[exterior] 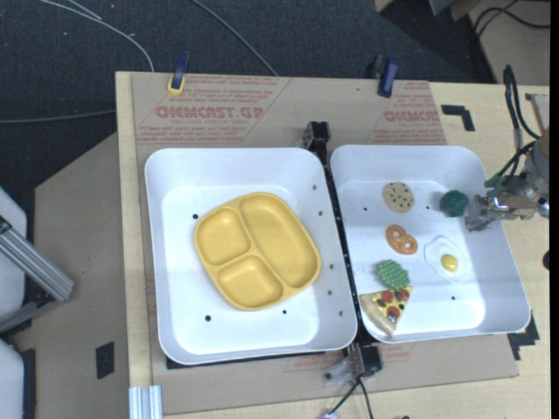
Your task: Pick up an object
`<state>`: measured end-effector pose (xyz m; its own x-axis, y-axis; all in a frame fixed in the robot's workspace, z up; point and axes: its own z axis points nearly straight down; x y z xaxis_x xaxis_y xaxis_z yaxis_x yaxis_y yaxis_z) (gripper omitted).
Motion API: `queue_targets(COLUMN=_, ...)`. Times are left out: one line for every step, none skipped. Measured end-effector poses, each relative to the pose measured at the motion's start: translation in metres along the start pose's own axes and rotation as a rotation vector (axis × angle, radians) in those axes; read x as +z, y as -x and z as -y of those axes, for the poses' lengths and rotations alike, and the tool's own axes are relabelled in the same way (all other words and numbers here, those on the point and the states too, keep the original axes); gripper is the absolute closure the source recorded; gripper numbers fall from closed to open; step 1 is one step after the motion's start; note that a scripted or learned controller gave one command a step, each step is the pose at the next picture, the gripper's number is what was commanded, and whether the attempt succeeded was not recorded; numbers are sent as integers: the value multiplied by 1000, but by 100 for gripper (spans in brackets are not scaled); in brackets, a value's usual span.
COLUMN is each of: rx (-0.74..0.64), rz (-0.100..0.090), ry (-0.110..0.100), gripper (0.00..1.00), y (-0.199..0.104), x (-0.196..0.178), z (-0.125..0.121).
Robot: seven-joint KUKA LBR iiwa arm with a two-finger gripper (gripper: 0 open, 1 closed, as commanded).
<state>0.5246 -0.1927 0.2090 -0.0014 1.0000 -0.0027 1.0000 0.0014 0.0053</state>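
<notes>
On your far left, the left bin [166,234] carried a yellow divided tray [256,250], well clear of the work. In the right bin [498,312] you had a pizza slice [386,307], a green waffle piece [393,273], a pretzel [402,239], a cookie [398,197], a fried egg [446,259] and a green ball [453,202]. Your gripper [483,209] sat at the right wall, just beside the ball, holding nothing that I could see; whether its fingers were wide or narrow I cannot tell. You looked to be on approach. Next called for centering over the ball; the wall crowded it.
</notes>
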Motion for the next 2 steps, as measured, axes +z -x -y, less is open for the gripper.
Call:
queue_targets(rx=-3, rz=-5, ry=-7, gripper=100, y=-47, x=5, z=-2)
queue_targets(rx=-4, rz=-5, ry=-8, gripper=100, y=-103, x=9, z=3)
